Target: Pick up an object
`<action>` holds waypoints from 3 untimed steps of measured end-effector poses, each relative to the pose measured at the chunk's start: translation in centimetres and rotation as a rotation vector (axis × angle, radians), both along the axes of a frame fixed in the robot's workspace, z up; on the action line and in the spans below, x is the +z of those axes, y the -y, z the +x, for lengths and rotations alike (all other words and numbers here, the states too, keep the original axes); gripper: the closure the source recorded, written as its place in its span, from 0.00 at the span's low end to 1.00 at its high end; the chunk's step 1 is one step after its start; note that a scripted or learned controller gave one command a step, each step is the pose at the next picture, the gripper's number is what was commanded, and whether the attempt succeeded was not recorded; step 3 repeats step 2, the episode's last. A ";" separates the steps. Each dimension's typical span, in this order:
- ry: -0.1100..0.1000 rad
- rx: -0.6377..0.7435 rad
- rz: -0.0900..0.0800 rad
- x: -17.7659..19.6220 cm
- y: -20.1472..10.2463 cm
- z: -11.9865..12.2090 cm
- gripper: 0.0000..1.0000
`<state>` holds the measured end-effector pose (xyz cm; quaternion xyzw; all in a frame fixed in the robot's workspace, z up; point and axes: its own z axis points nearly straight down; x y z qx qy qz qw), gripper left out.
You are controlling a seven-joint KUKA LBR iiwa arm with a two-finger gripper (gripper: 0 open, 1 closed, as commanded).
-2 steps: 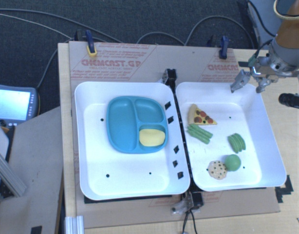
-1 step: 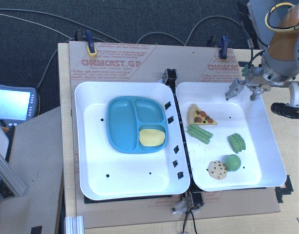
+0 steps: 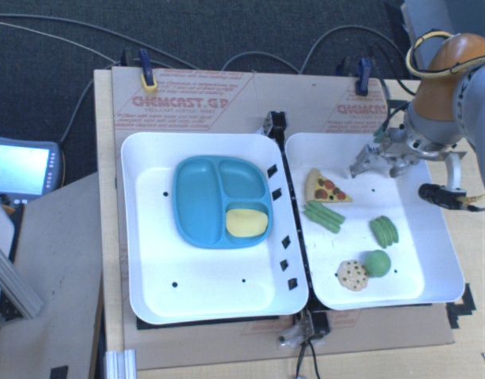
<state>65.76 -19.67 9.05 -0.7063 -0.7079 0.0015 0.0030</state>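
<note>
In the right bin lie a toy pizza slice, a long green bean pod, a ridged green piece, a green ball and a speckled cookie. My gripper hangs over the bin's back part, to the right of and a little behind the pizza slice. Its fingers are spread open and nothing sits between them. The ball and the cookie touch each other near the front wall.
The left bin holds a blue divided plate with a yellow lump in its front right compartment. A black divider runs between the bins. Cables trail off the arm at the right.
</note>
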 end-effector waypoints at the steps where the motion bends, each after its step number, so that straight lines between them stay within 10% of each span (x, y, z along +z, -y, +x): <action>1: 0.008 0.000 -0.002 1.6 0.0 0.2 1.00; 3: 0.014 0.000 -0.004 7.8 -0.8 0.3 1.00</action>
